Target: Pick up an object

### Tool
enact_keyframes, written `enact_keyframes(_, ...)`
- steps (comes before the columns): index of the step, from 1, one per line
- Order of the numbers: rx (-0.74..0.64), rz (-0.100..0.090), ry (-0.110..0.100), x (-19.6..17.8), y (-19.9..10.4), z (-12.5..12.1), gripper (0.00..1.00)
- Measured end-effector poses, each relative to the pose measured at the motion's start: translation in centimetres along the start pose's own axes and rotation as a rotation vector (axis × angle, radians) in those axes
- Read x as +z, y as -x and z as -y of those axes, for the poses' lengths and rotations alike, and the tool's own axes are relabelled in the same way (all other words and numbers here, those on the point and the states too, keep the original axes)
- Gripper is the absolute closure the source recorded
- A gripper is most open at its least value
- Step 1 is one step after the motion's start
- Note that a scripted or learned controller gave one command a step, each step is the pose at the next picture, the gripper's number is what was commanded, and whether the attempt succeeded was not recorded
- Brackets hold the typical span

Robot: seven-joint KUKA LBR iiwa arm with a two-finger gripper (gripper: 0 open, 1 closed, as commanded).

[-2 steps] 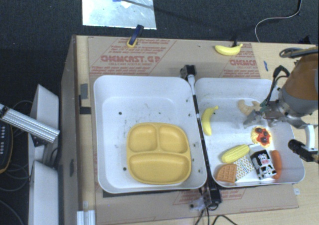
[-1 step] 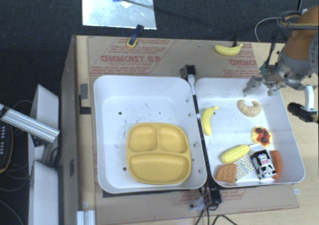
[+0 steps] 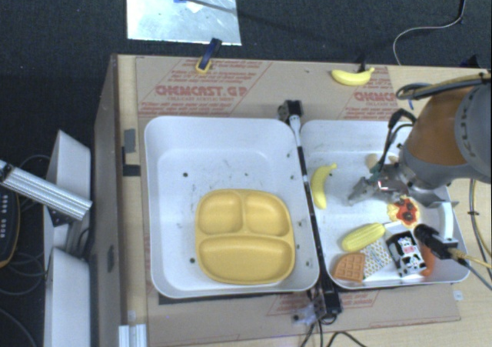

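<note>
The right bin (image 3: 346,141) holds a small yellow banana (image 3: 320,184) by its left wall. Along its front lie a yellow corn cob (image 3: 362,236), a brown waffle (image 3: 349,267), a checked piece (image 3: 377,259), a black and white toy (image 3: 406,251) and an orange-red toy (image 3: 403,211). My gripper (image 3: 366,188) hangs over the middle of this bin, right of the banana and above the corn cob. It sits just left of the orange-red toy. Nothing shows in its grasp.
A yellow divided plate (image 3: 246,235) lies in the left bin (image 3: 165,184). A second banana (image 3: 351,75) rests on the cardboard behind the right bin. The divider (image 3: 304,184) between the bins runs close to the first banana. Cables trail at the right.
</note>
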State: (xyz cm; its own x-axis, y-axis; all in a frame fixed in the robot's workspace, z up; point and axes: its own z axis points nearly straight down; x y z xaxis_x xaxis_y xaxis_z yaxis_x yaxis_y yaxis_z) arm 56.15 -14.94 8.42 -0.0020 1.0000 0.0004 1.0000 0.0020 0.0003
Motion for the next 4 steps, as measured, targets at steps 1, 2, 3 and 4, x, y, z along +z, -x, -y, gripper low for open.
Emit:
enact_keyframes(1, 0.000, 0.003, 0.005, -15.3, 2.7, -0.5, 0.00)
enact_keyframes(2, -0.001, 0.000, -0.001, -7.0, -3.4, -1.0, 0.00)
enact_keyframes(3, -0.007, -0.004, 0.011, -0.5, 1.9, 2.0, 0.00)
enact_keyframes(4, -0.002, 0.002, 0.006, -6.9, 1.3, -8.1, 0.00)
